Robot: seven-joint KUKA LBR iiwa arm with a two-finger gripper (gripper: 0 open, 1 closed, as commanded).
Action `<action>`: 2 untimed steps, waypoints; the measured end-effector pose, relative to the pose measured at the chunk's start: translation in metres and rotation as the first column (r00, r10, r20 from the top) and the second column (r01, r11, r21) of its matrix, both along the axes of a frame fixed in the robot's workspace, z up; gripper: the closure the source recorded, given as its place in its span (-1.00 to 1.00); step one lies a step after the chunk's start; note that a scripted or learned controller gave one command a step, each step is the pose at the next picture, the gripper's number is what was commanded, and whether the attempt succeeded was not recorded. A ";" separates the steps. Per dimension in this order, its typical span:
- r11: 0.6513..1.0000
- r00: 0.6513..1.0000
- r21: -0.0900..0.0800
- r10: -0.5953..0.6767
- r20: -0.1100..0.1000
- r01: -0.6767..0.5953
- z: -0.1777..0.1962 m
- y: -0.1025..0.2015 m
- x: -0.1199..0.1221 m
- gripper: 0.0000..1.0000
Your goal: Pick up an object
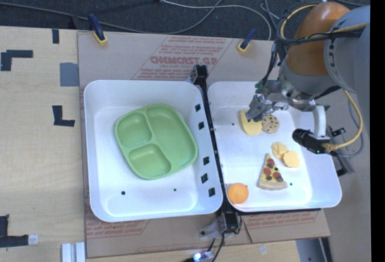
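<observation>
The pincer (260, 109) hangs low over the far part of the right bin (301, 194), directly above a pale yellow food piece (251, 127); its dark fingers hide the top of that piece, and whether they are spread or pressed together cannot be told. A round speckled cookie (271, 124) lies just beside the yellow piece, touching it or nearly so. Nearer the front of the same bin are one small cluster of yellow pieces (285, 155), one pizza slice (272, 173) and one orange ball (238, 193) in the front left corner. The left bin (102, 194) holds one green three-compartment plate (156, 140). The arm (328, 38) enters from the right edge of the table (30, 152), its orange band uppermost and its upper links cut off by the frame.
</observation>
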State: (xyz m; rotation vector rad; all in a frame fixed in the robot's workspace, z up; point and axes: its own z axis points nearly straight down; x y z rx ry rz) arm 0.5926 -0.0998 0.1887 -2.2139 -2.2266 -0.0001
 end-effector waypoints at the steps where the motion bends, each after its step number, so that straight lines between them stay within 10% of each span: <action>1: 1.000 1.000 0.000 0.001 0.000 -0.001 0.012 0.050 0.006 1.00; 2: 1.000 1.000 0.001 0.001 0.000 -0.001 0.024 0.103 -0.008 1.00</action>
